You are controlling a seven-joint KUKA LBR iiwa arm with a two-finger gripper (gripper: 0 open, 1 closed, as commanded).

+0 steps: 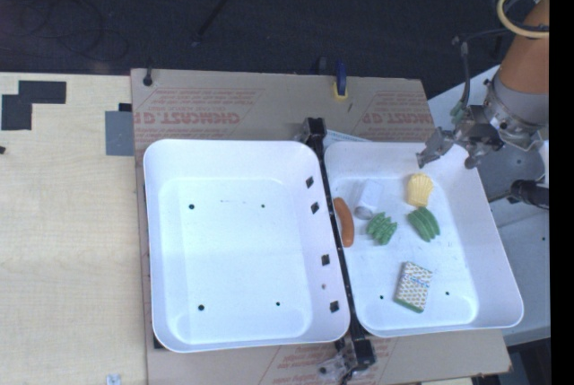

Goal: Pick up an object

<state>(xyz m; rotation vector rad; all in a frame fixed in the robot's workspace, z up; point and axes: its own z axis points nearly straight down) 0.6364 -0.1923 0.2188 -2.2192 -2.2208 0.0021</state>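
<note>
Two shallow white bins are seen side by side on the desk (72, 222) in the camera view. The left bin (170, 161) carries no objects; the right bin (489, 284) carries all of them. An orange carrot-like piece (343, 222) is laid along the right bin's left wall. A pale grey block (369, 195) is seen just beside it, with a green leafy piece (382, 229) below. A yellow corn-like piece (419, 189) is set near the top of the bin, and a second green piece (424, 223) lies just under it. A patterned flat box (413, 286) rests apart, toward the near rim.

The pincer (446, 152) is held above the right bin's far right corner, its fingers spread apart, with nothing between them. It is judged to be nearest to the yellow piece, though not yet over it.

Several failures can be foreseen. The yellow and green pieces lie close together, so a descent between them might nudge both aside and close on neither. A descent too near the rim might strike the bin wall. The rounded yellow piece may be squeezed out sideways if gripped off-centre.
</note>
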